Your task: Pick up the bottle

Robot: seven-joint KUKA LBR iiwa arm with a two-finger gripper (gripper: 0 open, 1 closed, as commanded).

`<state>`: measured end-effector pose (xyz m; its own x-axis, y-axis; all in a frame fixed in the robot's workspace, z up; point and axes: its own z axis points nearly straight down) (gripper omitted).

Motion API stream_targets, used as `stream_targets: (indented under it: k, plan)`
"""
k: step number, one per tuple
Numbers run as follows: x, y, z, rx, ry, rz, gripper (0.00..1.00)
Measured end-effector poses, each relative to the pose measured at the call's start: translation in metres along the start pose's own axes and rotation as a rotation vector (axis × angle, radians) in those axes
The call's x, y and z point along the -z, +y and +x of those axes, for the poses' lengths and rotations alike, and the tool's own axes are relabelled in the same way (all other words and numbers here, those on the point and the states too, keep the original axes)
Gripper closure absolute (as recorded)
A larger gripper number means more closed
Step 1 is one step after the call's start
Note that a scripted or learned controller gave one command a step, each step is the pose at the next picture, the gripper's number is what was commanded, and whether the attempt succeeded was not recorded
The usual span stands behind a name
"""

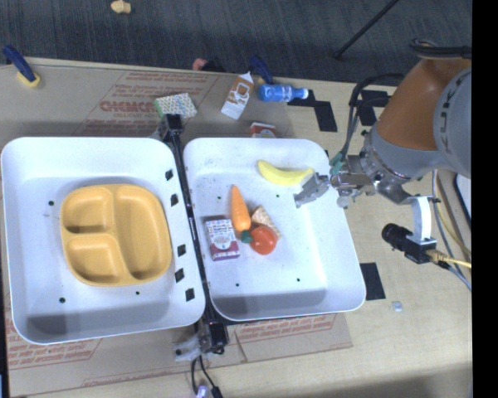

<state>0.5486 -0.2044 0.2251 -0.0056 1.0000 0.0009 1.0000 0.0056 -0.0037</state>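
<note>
A small blue bottle [275, 94] lies on its side on the bench behind the right bin [336, 255], outside both bins. My gripper [311, 191] hangs low over the right bin's right side, just right of and below a yellow banana [282, 173]. It is well in front of the bottle and apart from it, and I see nothing held in it. The grey arm with its orange band [415, 106] reaches in from the right.
The right bin also holds a carrot [241, 208], a tomato [264, 240], a tan food piece [262, 219] and a red-and-white box [222, 239]. A yellow divided plate [116, 232] sits in the left bin [33, 305]. A small carton [238, 96] and a green packet [176, 104] lie near the bottle.
</note>
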Motion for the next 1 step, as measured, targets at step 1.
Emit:
stream_targets:
  k: [1]
  plan:
    - [0.0102, 0.0004, 0.0004, 0.005, 0.001, 0.002, 1.00]
